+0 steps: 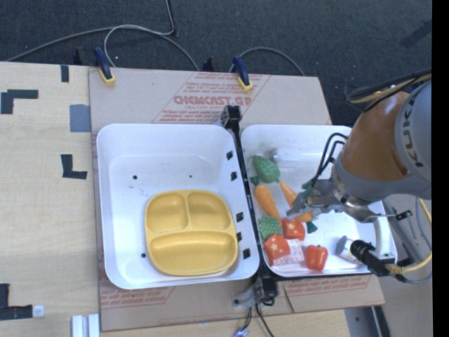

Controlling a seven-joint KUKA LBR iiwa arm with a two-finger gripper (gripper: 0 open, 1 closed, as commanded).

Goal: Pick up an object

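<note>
The right bin [309, 135] holds several toy foods: a green vegetable [266, 168], an orange carrot [266, 201], a smaller orange piece [287, 192], a green leafy piece [269, 227], a red piece [294, 229], a red and white block [278, 248] and a red pepper [316, 258]. My gripper [302, 203] reaches down into this bin from the right, its tip just right of the carrot and above the red piece. The arm's grey and orange wrist [375, 153] hides the bin's right part.
The left bin [116, 146] holds a yellow divided plate [191, 232]. Both bins rest on a cardboard sheet [203, 97] held by two blue and yellow clamps at the back. A black divider clip [231, 114] sits between the bins. Cables run across the dark floor behind.
</note>
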